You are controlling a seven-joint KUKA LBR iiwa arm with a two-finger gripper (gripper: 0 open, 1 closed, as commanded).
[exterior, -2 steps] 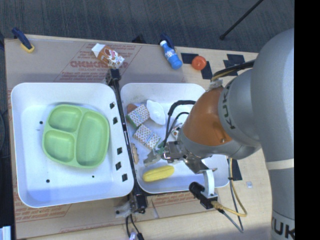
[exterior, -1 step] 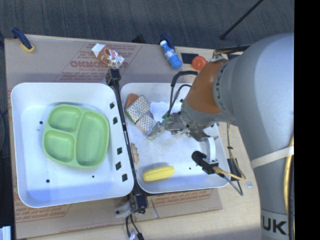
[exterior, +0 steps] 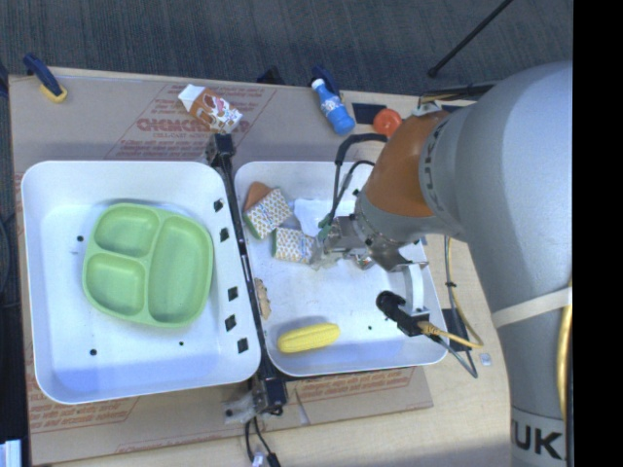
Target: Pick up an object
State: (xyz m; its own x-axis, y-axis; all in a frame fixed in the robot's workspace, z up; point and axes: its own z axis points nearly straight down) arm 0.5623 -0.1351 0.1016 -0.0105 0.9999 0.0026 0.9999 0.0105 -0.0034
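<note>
The right bin (exterior: 341, 363) holds two checked packets, one (exterior: 270, 210) near its back left and one (exterior: 289, 244) just below it. An orange-brown wedge (exterior: 255, 195) lies at the upper packet's corner, and a white crumpled piece (exterior: 311, 212) sits to their right. A yellow corn cob (exterior: 309, 337) lies near the front wall. My gripper (exterior: 324, 248) is low in the right bin, right beside the lower checked packet's right edge. The wrist hides the spot where they meet, so contact is unclear.
A green divided plate (exterior: 148, 263) fills the middle of the left bin (exterior: 49, 358). A small brown scrap (exterior: 263, 300) lies by the divider. Behind the bins sit a blue bottle (exterior: 335, 108), an orange cap (exterior: 386, 121) and a snack wrapper (exterior: 209, 108).
</note>
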